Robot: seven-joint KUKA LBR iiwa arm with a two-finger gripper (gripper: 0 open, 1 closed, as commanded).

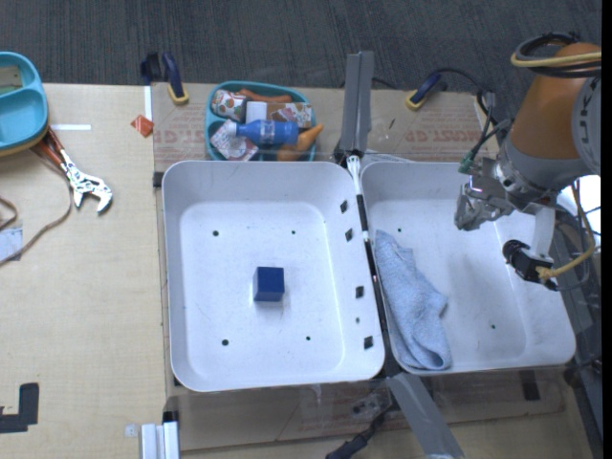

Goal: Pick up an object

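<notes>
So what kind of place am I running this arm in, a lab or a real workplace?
Most likely a robotics lab test bench. Two white bins sit side by side on a board held by clamps, holding practice items: a blue block and a grey cloth. A wrench lies nearby.

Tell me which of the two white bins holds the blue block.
The left bin: the blue block sits near its middle. The right bin holds a light blue cloth instead, with the gripper above it.
</notes>
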